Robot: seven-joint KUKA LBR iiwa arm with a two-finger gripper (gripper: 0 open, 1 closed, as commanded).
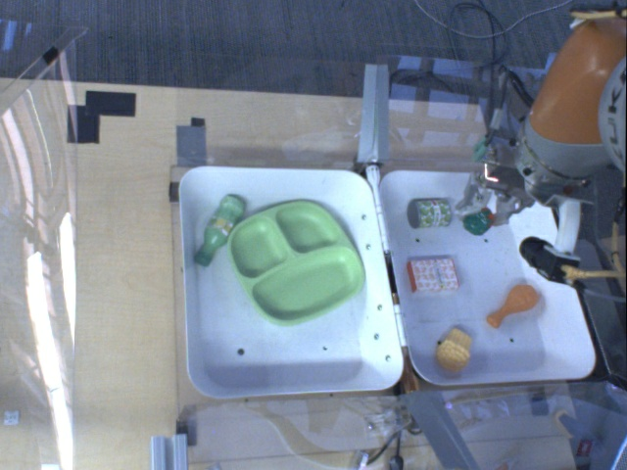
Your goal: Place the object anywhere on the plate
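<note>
A green divided plate [299,259] lies in the left bin [225,360], with nothing on it. My gripper [485,207] hangs over the back of the right bin [558,360], beneath the grey wrist. A small teal object [477,224] sits right at the gripper's tips, and I cannot see if it is gripped or resting on the bin floor. Just left of it lies a small can [429,212] on its side.
A green bottle [217,228] lies beside the plate's left rim. The right bin also holds a red and white box [433,274], a tan drumstick [514,305] and a yellow muffin-like item [454,350]. A metal divider [373,125] separates the bins.
</note>
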